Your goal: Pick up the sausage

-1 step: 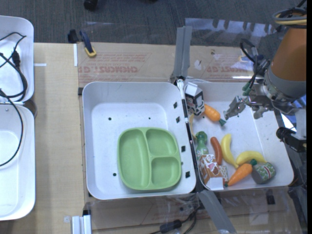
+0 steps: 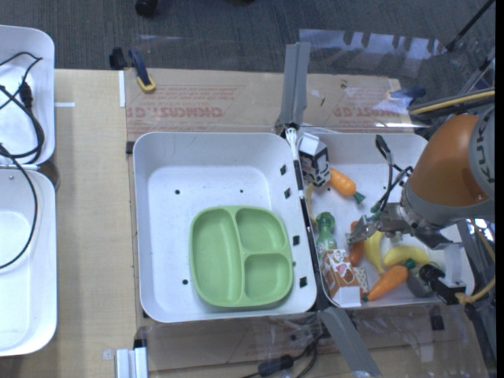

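Observation:
The sausage [image 2: 357, 253], a short reddish-brown piece, lies in the right bin [image 2: 364, 150] between a green bottle [image 2: 324, 232] and a yellow banana [image 2: 400, 253]. My gripper [image 2: 364, 229] hangs low over the bin, just above the sausage's upper end and very close to it. The wrist and the orange band [image 2: 449, 164] rise to the right of it. From this angle I cannot see whether the gripper touches the sausage.
The right bin also holds a small milk carton [image 2: 314, 161], a carrot [image 2: 344, 183] at the back, a second carrot [image 2: 387, 283] at the front and a printed snack box [image 2: 344, 276]. A green divided plate [image 2: 240, 256] lies in the left bin [image 2: 157, 211].

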